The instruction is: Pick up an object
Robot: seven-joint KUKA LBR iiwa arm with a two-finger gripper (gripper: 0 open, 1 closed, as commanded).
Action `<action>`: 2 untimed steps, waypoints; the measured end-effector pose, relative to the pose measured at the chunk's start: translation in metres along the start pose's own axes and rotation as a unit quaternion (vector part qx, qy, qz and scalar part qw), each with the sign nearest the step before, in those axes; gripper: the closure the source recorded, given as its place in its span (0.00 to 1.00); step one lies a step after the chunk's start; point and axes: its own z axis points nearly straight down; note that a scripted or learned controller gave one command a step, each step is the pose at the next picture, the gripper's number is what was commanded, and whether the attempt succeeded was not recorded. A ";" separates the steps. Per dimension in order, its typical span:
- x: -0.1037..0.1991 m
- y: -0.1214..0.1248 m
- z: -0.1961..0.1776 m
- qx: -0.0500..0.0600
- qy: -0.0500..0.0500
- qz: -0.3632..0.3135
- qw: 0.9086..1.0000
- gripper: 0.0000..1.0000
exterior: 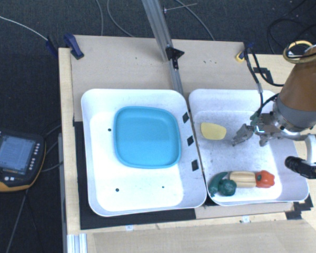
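Two white bins (95,157) smooth semi-gloss plastic, blue plate (147,137) smooth matt plastic, bench top (121,62) matt pale wood, aluminium rail (157,17) brushed metal, floor (21,46) dark rough carpet.

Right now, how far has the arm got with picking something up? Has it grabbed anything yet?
Nothing looks picked up yet. The gripper hangs over the right bin with nothing between its fingers, just right of the yellow piece. The green object, the tan roll and the red object lie along that bin's near edge. The blue tray sits in the left bin. Grasping and lifting remain.
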 end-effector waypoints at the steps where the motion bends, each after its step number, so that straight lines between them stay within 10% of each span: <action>1: -0.010 -0.001 0.055 0.000 0.000 0.001 1.000 0.00; 2: -0.010 0.001 0.042 -0.003 -0.001 0.000 1.000 1.00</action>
